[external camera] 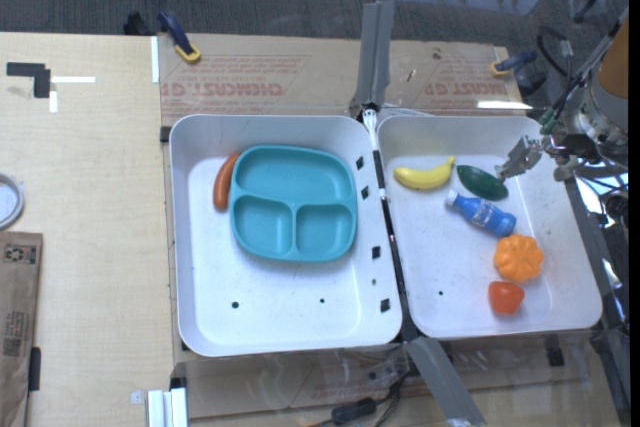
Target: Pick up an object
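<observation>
The right bin [560, 315] holds a yellow banana [424, 175], a dark green oval piece [481, 181], a blue bottle [481, 213] lying on its side, an orange pumpkin-like fruit [518, 257] and a small red fruit [506, 296]. My gripper [541, 163] hangs over the bin's back right part, just right of the green piece. Its two fingers stand apart, open, with nothing between them.
The left bin [200, 295] holds a teal divided plate [295, 203] with an orange-red sausage [223, 181] against its left rim. A grey divider post [375, 55] stands behind the bins. Cables and the arm [600, 115] crowd the right edge.
</observation>
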Available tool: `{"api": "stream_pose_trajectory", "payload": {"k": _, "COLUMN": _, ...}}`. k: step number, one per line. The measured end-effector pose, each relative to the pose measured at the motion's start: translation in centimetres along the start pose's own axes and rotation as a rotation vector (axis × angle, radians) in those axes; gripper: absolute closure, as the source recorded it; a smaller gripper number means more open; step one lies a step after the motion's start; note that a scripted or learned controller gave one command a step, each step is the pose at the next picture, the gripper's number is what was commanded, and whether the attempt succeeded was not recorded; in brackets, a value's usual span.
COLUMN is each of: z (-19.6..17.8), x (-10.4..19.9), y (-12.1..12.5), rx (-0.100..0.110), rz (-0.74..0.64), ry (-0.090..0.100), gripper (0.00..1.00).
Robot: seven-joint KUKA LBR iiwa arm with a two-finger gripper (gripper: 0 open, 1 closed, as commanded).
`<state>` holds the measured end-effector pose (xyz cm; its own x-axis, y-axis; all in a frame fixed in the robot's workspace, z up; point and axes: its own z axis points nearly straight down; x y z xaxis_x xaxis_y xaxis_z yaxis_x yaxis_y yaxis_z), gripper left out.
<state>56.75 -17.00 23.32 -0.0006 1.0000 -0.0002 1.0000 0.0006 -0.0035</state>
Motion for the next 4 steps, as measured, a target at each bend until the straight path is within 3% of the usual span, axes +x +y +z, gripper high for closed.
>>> {"api": "stream_pose_trajectory", "payload": {"k": 1, "z": 14.1, "x": -0.8, "y": 5.7, "rx": -0.004, "rz": -0.002, "ry": -0.001, "gripper": 0.0}}
{"api": "stream_pose_trajectory", "payload": {"k": 2, "z": 13.2, "x": -0.8, "y": 5.7, "rx": -0.003, "rz": -0.003, "ry": -0.001, "gripper": 1.0}}
{"api": "stream_pose_trajectory", "payload": {"k": 3, "z": 13.2, "x": -0.8, "y": 5.7, "rx": -0.003, "rz": -0.003, "ry": -0.001, "gripper": 0.0}}
{"api": "stream_pose_trajectory", "payload": {"k": 4, "z": 14.1, "x": -0.8, "y": 9.2, "rx": -0.004, "rz": -0.002, "ry": -0.001, "gripper": 0.0}}
